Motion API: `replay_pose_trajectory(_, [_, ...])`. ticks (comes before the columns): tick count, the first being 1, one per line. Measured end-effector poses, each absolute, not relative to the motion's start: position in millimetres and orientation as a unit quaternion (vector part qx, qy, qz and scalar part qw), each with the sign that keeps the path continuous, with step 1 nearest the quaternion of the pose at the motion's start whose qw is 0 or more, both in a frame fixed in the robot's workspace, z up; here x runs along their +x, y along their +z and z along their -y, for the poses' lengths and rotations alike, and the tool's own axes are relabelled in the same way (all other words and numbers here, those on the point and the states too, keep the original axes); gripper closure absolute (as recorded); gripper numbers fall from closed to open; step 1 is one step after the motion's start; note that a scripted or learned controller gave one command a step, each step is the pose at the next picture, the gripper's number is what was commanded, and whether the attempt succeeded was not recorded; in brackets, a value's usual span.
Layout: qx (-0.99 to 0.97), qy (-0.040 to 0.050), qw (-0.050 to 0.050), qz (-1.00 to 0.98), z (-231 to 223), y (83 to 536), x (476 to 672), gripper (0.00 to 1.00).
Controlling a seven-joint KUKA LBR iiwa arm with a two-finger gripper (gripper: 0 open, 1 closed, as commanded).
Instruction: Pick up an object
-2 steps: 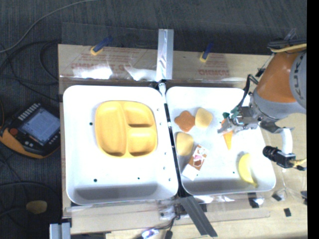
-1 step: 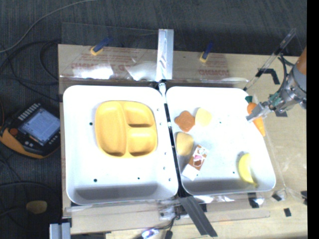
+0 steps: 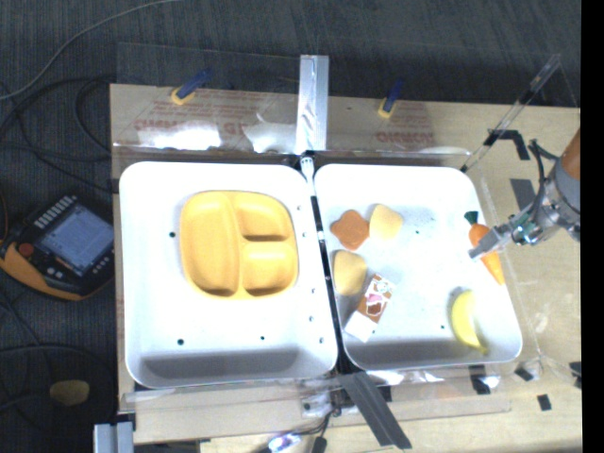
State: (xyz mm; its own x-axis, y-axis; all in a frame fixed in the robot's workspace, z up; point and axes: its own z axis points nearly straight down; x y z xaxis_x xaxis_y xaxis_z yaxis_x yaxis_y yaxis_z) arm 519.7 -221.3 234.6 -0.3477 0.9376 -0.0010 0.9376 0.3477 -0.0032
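One gripper reaches in from the right, over the right rim of the right bin. Whether its jaws stand apart or together cannot be told: they show only as a small grey tip. That tip lies just beside, perhaps touching, an orange carrot-like piece with a dark green end that rests against the bin's right wall; nothing can be seen clamped between the jaws.

Below the jaws, near the bin's lower right corner, lies a yellow banana, well apart from the tip. The other things sit across the bin to the left, well away from the jaws: a pale yellow rounded piece and, touching its left side, an orange flat piece; under these a second pale yellow piece close to the bin's left wall; and just beside that, a small brown and white carton lying tilted.

The left bin adjoins the right one and holds a yellow divided tray with three compartments, lying near its middle.

Both bins rest on the counter, which carries clear plastic sheeting held by two blue and yellow clamps at the far edge. On the dark floor to the left lies an orange-edged control pendant with a screen, with cables running beyond it.
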Motion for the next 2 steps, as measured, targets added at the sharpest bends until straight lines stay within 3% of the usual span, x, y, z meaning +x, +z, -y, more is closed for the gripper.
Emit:
replay_pose_trajectory(1, [-0.582,0.0012,0.001,0.813,182,210,605.9,1.0])
replay_pose_trajectory(2, [-0.497,0.0012,0.001,0.868,173,130,596.1,1.0])
